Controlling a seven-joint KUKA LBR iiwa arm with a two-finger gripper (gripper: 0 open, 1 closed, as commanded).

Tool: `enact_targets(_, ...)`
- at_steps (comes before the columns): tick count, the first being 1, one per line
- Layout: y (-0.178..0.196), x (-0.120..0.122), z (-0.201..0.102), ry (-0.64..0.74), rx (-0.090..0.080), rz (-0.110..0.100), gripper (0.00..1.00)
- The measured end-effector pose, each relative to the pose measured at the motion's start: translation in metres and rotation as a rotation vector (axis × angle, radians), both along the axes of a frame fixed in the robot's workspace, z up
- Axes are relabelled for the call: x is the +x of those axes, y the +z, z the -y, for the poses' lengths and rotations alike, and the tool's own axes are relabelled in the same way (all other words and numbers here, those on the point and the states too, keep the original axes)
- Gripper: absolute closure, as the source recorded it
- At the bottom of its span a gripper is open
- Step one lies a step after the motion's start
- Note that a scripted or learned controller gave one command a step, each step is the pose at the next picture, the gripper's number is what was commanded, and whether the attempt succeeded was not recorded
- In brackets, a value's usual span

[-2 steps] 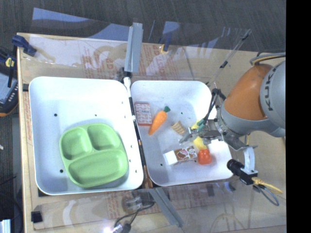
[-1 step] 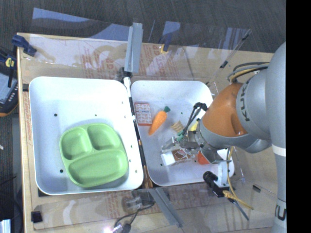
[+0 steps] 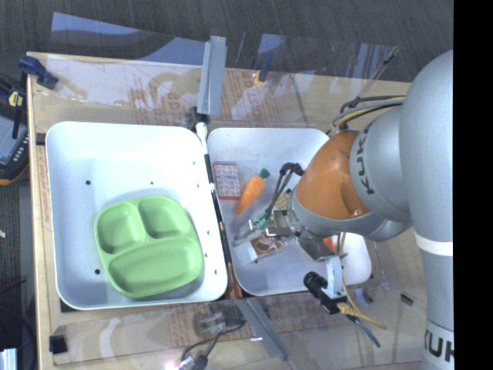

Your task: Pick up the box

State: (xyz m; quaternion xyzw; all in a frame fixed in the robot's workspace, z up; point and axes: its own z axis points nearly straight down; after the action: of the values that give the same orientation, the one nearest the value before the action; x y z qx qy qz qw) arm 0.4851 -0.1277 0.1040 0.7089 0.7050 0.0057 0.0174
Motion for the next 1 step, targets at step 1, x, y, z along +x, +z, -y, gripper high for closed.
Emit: enact_targets(1,0.0144,0.0038,0.0016,0.009,-0.004,0.009,1.00)
